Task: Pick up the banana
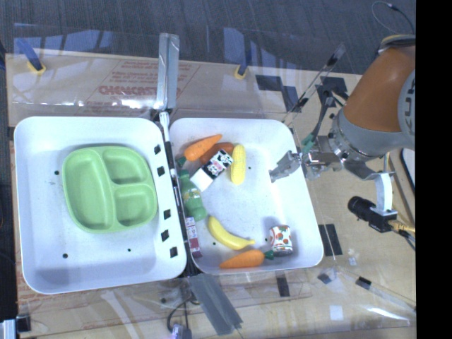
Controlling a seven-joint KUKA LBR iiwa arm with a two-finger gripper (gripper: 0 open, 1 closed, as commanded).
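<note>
In the camera view, the arm's upper part is cut off at the right edge of the frame. The end effector (286, 165) is seen at the right rim of the right bin (305, 210), centre-right of the frame; whether it is open or closed cannot be told, and nothing is seen held. The banana (227, 234) lies in the lower part of that bin, just above a carrot (242, 259).

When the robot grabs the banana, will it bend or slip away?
The banana looks like smooth, hard plastic, so it probably stays stiff. Its shiny curved skin might slip between the pincer tips. It lies flat by a carrot, so a nudge would more likely spin it than roll it.
</note>
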